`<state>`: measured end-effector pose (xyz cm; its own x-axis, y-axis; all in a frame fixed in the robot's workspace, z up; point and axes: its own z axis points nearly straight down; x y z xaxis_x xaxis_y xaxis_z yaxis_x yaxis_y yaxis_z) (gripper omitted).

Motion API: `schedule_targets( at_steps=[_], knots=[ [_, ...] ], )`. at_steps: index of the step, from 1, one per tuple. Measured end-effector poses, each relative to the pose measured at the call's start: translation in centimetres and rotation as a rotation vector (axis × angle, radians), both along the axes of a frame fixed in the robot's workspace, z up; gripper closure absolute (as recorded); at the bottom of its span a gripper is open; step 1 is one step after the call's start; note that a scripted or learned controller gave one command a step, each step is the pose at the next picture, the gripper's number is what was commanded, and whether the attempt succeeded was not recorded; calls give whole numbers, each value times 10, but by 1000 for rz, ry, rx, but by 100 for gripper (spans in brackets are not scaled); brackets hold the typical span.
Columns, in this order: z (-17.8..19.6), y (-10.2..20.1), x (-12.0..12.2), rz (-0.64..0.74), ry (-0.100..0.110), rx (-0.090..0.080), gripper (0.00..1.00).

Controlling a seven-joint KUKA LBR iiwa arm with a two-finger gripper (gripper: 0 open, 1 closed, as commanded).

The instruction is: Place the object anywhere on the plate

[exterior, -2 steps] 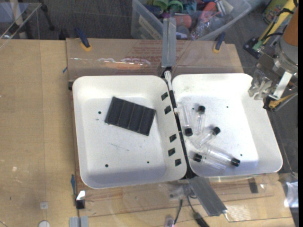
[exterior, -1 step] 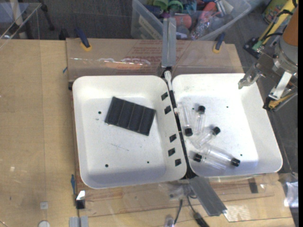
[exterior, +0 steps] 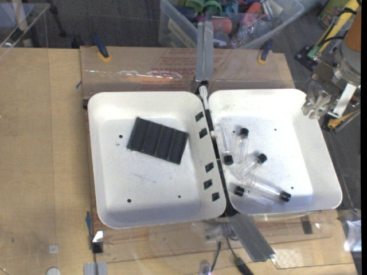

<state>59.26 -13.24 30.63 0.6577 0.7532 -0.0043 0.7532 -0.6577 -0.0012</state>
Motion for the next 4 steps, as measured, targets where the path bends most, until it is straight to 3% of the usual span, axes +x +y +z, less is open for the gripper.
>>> schedule_targets(
  at_steps=[1,2,3,4],
  knots=[
    [0,1,0,0,1,0,0],
    [9,1,1,4,1,-1,100],
    [9,2,1,5,1,-1,0],
    [50,12,-50,541,0,5,0]
  ],
)
